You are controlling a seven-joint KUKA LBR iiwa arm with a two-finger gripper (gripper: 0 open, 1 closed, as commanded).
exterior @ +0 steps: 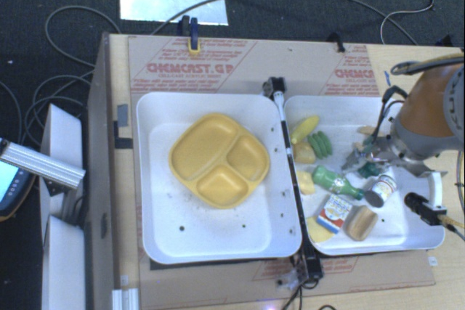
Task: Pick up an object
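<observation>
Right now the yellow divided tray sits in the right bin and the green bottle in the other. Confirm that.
Not quite. The camera view shows the yellow divided tray in the left bin; the green bottle lies in the right bin among other small items.

The arm (436,112) comes in from the right edge of the view, its grey casing and broad orange band bulking large above the wrist. It bends downward and leftward, so the wrist points toward the lower left. The pincer (361,158) sits at the end of the wrist, low and tilted, its metal parts dark and crowded together. Thin cables run along the wrist beside the orange band.
</observation>
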